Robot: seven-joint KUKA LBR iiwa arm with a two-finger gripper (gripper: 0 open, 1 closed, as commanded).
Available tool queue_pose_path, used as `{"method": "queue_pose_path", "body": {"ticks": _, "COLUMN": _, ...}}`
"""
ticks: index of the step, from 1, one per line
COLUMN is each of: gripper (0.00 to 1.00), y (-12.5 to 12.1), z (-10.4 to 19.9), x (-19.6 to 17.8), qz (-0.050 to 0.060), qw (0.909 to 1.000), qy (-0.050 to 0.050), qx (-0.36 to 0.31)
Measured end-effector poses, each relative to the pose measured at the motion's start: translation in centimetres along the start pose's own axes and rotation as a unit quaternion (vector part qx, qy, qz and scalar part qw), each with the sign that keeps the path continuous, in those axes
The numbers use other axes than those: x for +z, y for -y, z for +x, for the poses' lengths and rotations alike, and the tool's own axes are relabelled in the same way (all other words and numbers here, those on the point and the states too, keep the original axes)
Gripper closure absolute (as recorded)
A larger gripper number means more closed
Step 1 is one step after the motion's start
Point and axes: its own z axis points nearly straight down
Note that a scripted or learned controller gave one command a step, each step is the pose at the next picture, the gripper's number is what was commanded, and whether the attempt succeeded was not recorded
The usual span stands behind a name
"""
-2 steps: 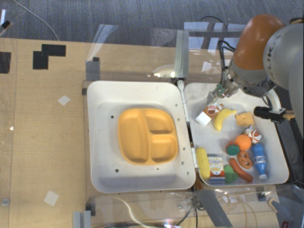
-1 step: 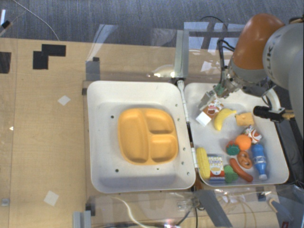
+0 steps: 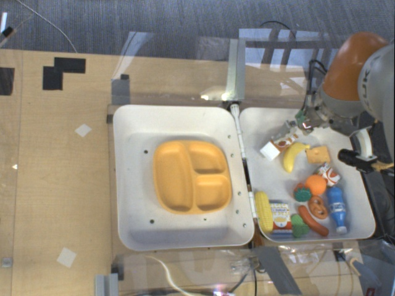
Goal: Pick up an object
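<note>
Yellow plastic toy banana (image 3: 294, 155), long axis slanting up toward your gripper (image 3: 300, 123), lay just below it; whether that claw was clenched, you could not tell.

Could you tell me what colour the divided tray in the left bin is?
Yellow-orange; the divided tray shows in the camera view.
</note>
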Motion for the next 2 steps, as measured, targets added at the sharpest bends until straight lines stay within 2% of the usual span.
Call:
{"method": "queue_pose_path", "body": {"ticks": 1, "gripper": 0.0, "y": 1.0, "z": -3.0, "x": -1.9, "qz": 0.006, "qw": 1.0, "qy": 0.0, "qx": 0.001}}
{"method": "queue_pose_path", "body": {"ticks": 2, "gripper": 0.0, "y": 3.8, "z": -3.6, "x": -2.7, "qz": 0.01, "qw": 0.9675, "qy": 0.001, "qx": 0.253}}
